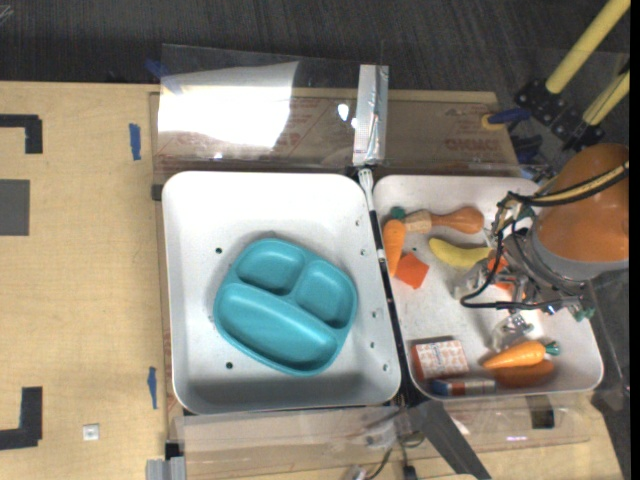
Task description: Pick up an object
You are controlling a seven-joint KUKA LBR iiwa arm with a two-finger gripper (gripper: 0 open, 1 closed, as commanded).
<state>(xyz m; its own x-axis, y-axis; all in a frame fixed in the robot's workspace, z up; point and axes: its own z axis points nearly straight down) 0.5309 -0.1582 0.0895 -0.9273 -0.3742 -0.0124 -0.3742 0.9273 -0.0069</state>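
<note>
The right bin (pixel 445 313) holds several small things. A carrot (pixel 394 236) and an orange block (pixel 411 269) lie near its left wall. A yellow banana (pixel 458 254) and a tan-and-orange squash-like piece (pixel 450 220) lie toward the back. A second carrot (pixel 518 357) rests at the front right, with a red-patterned box (pixel 438 355) and a marker (pixel 462 386) beside it. My gripper (pixel 512 313) hangs low over the bin's right half, just above the front carrot and right of the banana. Cables and the wrist hide its tips.
The left bin (pixel 190 218) carries a teal divided plate (pixel 286 303). A clear plastic sheet (pixel 240 108) and a taped strip (pixel 370 113) stand behind the bins. The arm's orange band (pixel 590 218) overhangs the right bin's right wall. Yellow poles (pixel 590 38) rise at the back right.
</note>
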